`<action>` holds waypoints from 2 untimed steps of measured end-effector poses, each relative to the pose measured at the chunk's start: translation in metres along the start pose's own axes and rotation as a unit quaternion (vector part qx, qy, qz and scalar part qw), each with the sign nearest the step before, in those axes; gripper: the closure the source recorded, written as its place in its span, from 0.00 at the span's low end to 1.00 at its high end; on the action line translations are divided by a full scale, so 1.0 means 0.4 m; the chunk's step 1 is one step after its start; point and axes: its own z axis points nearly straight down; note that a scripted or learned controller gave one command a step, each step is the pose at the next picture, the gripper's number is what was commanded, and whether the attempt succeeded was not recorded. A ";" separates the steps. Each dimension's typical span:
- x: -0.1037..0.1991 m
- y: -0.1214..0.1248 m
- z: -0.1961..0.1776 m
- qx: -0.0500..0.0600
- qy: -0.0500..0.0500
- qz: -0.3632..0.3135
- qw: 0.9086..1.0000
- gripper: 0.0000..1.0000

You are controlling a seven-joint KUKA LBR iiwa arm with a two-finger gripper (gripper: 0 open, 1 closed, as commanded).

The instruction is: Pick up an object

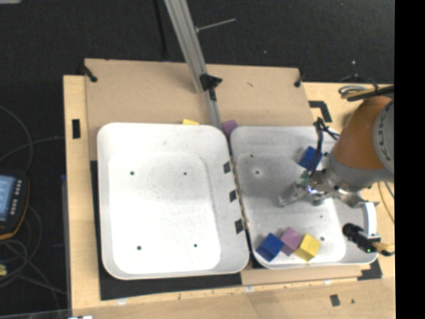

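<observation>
Your bench [166,92] is bare brown board, dark floor [80,18] around it. The gripper [292,197] hangs low over the right bin [265,151]. You cannot tell its grip state.

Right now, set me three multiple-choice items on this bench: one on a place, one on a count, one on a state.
1. Where do the three clustered blocks lie?
A. right bin, near edge
B. left bin, centre
C. on the bench outside the bins

2. How many blue blocks are in the right bin?
A. none
B. two
C. four

3. Where is the gripper?
A. over the left bin
B. over the right bin
C. off the bench

Key: 1 A, the blue block, purple block and yellow block sit by the right bin near rim. 2 B, a second blue block lies farther back. 3 B, the gripper hangs there.
</observation>
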 end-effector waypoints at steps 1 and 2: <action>0.007 0.005 -0.011 -0.003 0.001 0.000 1.000 0.00; 0.003 0.008 -0.039 -0.006 0.000 0.001 1.000 1.00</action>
